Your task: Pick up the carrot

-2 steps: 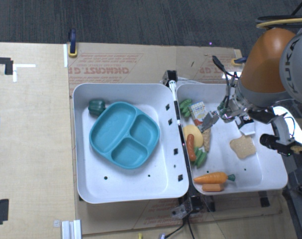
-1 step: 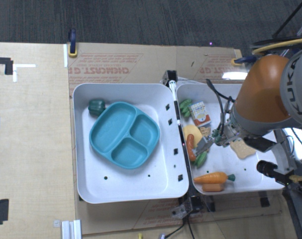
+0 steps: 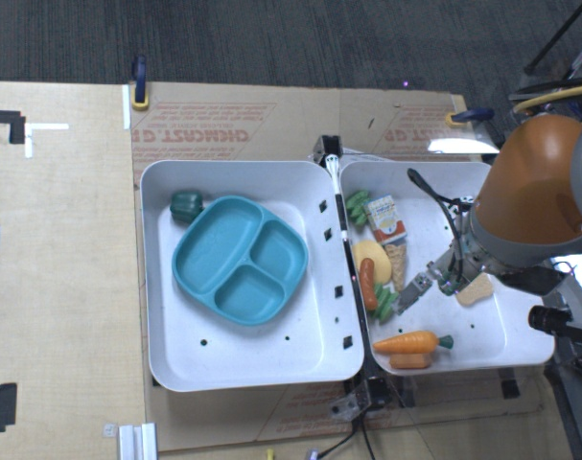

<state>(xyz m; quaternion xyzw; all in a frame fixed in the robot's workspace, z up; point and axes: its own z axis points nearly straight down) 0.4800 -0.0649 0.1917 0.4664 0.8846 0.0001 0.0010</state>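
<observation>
Two shallow white bins sit side by side on a cardboard-covered bench, seen from above at a slant. The left bin (image 3: pixel 166 343) holds a teal three-compartment plate (image 3: pixel 240 260) near its centre, with a small dark green item (image 3: pixel 186 206) touching the plate's edge at ten o'clock.

The right bin (image 3: pixel 506 338) holds most of the clutter. The arm (image 3: pixel 535 195), grey with a broad orange band, comes in from three o'clock and covers the bin's upper right part. Its gripper (image 3: pixel 434 281) hangs near the middle of this bin, pointing toward eight o'clock. One thin finger shows clearly, and nothing is seen between the fingers; whether they are spread or closed cannot be told.

The carrot (image 3: pixel 406 342) lies on the bin floor at six o'clock, near the front wall, lengthwise left to right with its green top at the right end. It is apart from the gripper.

Along the bin's left wall, at nine to eleven o'clock, lie a small printed carton (image 3: pixel 386 220), a yellow item (image 3: pixel 373 257), a red sausage-like piece (image 3: pixel 368 281) and green bits (image 3: pixel 357 205). A tan block (image 3: pixel 475 290) rests just right of the gripper.
</observation>
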